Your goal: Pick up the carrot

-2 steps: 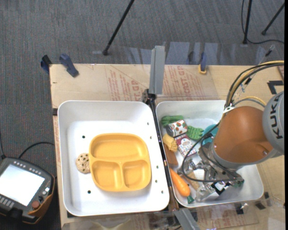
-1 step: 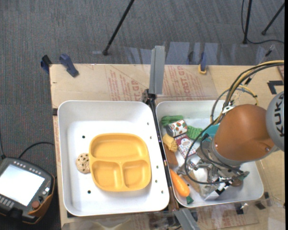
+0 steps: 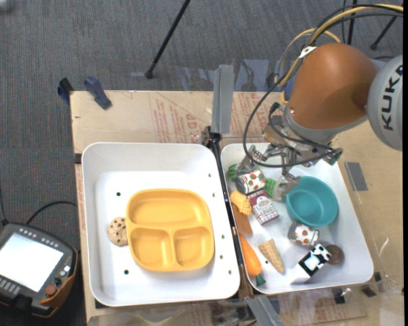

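Since the carrot hugs the bin wall: risky grasp.
Carrot [image 3: 250,255]: lower left of right bin [image 3: 353,250], beside cone [image 3: 273,255].
Pincer [image 3: 285,172]: near the upper end; open-or-closed state unreadable.
Risk: fingers striking the wall, or nudging the cone.

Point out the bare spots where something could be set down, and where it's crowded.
Free: the left bin, on the white floor behind the yellow divided plate and along its front edge; the plate's compartments are bare too. A cookie sits at its left. Crowded: the right bin, with the carrot, teal bowl, ice cream cone and small cartons.
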`<state>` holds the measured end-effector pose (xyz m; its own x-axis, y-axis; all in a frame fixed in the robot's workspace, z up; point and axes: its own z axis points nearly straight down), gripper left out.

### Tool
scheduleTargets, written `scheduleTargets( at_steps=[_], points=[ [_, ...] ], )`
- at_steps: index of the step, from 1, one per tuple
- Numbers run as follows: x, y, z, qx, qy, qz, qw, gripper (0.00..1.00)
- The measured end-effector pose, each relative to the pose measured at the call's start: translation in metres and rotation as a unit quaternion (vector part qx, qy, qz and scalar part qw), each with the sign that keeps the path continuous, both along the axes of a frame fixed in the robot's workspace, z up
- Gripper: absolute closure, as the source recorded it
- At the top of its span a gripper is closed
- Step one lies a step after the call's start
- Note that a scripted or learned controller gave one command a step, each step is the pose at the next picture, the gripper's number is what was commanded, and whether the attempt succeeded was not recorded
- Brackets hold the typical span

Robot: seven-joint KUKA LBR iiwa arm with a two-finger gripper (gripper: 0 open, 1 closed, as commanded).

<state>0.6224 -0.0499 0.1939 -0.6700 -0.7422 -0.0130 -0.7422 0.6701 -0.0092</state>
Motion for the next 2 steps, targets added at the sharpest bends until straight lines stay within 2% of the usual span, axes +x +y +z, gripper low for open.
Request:
scheduleTargets(
  at_steps=[1,2],
  points=[
    [-0.105,-0.051,0.036,-0.0017,0.006,0.004,1.0,0.0],
    [-0.119,-0.038,-0.085,0.0011,0.013,0.0,0.9999,0.0]
  ],
)
